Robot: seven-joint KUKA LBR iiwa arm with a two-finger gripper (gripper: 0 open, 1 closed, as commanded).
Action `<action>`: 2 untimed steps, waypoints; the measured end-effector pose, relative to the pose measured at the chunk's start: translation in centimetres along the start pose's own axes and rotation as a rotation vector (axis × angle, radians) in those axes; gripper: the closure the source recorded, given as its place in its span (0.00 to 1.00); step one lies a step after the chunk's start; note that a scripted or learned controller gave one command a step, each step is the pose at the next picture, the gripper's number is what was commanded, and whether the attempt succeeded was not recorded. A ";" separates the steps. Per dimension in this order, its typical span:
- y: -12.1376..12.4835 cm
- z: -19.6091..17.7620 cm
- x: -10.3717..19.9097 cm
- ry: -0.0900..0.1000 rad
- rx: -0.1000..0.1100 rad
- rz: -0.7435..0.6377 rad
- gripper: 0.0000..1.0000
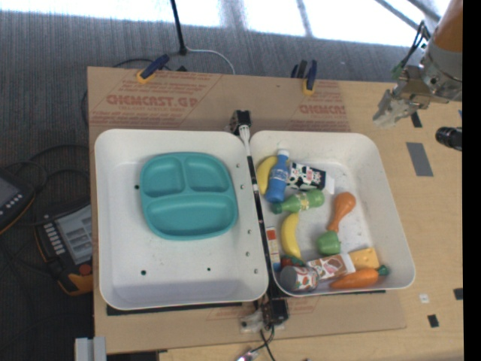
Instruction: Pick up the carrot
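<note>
While the smooth orange carrot, tapered with a green tip, lay along the near edge of the right white bin, the end effector hung well apart from it, over the bare brown counter beyond the bin's far right corner. Whether its fingers were spread or closed could not be told; nothing showed between them. Beside the carrot sat a glossy yellow cheese wedge and a printed carton. A curved banana lay nearby. The left bin held a matte teal divided tray.
</note>
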State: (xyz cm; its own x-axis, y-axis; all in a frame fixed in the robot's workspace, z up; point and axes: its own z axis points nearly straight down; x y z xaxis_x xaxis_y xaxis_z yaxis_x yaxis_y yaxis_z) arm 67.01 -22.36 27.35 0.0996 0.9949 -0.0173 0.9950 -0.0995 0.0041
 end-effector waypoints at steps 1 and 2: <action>0.0 -1.0 0.0 -0.002 -0.001 0.000 1.00; 0.1 -2.0 0.0 -0.005 -0.002 -0.001 1.00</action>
State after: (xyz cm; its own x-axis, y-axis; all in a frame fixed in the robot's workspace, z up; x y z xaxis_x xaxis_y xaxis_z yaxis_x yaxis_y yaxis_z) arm 67.07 -22.36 29.34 0.0988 0.9949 -0.0220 0.9951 -0.0987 0.0058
